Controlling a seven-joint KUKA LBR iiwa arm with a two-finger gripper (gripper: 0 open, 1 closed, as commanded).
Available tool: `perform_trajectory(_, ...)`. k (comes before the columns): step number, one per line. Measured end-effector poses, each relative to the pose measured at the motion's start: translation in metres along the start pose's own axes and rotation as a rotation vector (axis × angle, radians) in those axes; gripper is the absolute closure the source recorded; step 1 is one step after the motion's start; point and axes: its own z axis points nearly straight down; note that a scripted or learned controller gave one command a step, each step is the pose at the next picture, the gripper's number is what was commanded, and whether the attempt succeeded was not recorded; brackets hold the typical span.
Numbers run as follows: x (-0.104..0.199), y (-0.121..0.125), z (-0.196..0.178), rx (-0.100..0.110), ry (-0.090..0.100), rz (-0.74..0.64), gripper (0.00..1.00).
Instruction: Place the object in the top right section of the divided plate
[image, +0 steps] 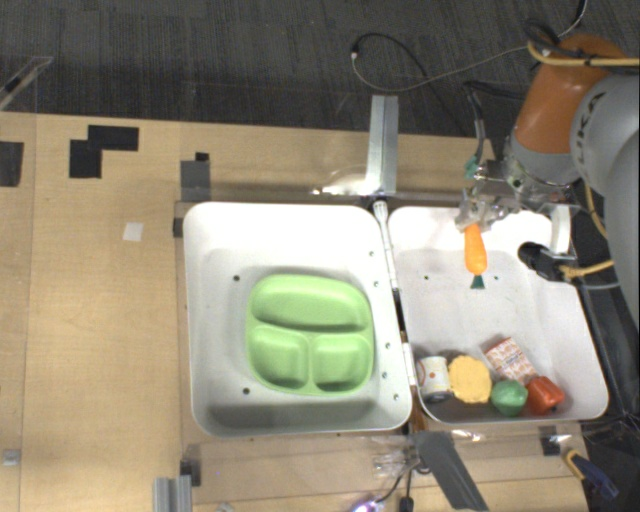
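Carrot lifted over the right bin, plate waiting in the left.

I see the gripper (478, 213) in the upper right of the frame, its fingers closed narrowly on the top end of an orange carrot (475, 250), which hangs straight down with its dark green tip lowest, clear of the right bin (560, 320) floor as far as I can judge. The green divided plate (308, 333) sits in the middle of the left bin (215, 300), well apart from the carrot. My worry is the grip: it pinches only one end, so the carrot could swing or slip on the carry across the divider between the bins. Its length could also straddle a plate ridge and roll into the wrong section. A cluster of other toy foods (488, 380) lies at the lower right.
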Motion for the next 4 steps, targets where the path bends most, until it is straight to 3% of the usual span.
perform_trajectory(1, 0.041, -0.002, -0.114, -0.004, -0.001, -0.2, 1.0)
perform_trajectory(2, 0.05, -0.003, -0.228, -0.005, -0.001, -0.404, 1.0)
perform_trajectory(3, 0.005, -0.003, -0.26, -0.005, -0.002, -0.545, 1.0)
perform_trajectory(4, 0.022, -0.001, -0.207, -0.002, 0.0, -0.344, 1.0)
